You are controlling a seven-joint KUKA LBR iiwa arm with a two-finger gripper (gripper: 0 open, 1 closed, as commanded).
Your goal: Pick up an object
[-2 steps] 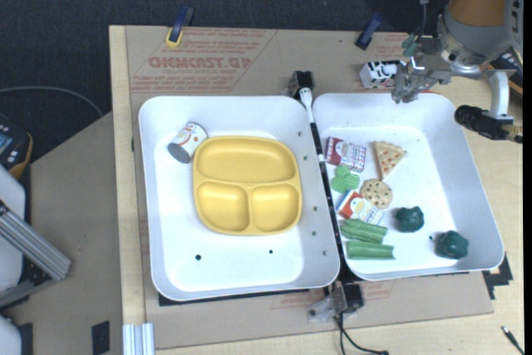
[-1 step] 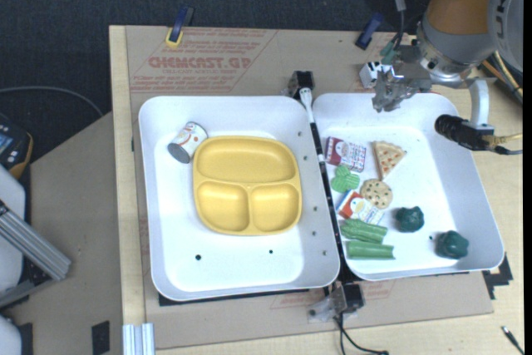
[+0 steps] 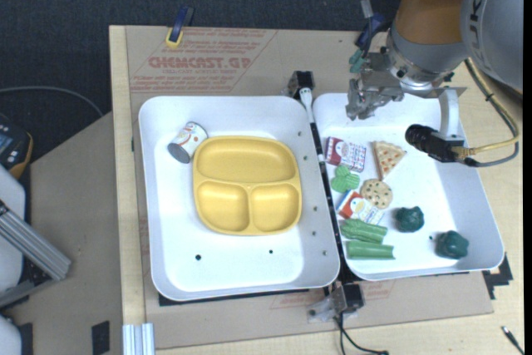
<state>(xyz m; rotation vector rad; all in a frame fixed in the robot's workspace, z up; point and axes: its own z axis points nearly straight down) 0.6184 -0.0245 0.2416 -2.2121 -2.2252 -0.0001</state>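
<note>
- Pincer (image 3: 363,108) is seen hovering over the right bin's (image 3: 482,204) far end; its opening cannot be told, and nothing is seen held.
- Pizza slice (image 3: 386,156) lies nearby, unlifted.
- Descent, grasp and lift are judged left.

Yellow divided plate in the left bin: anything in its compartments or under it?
All three compartments of the yellow divided plate look bare. It lies flat on the left bin floor, so whatever is beneath stays covered. A small tipped cup lies beside its upper-left corner.
</note>
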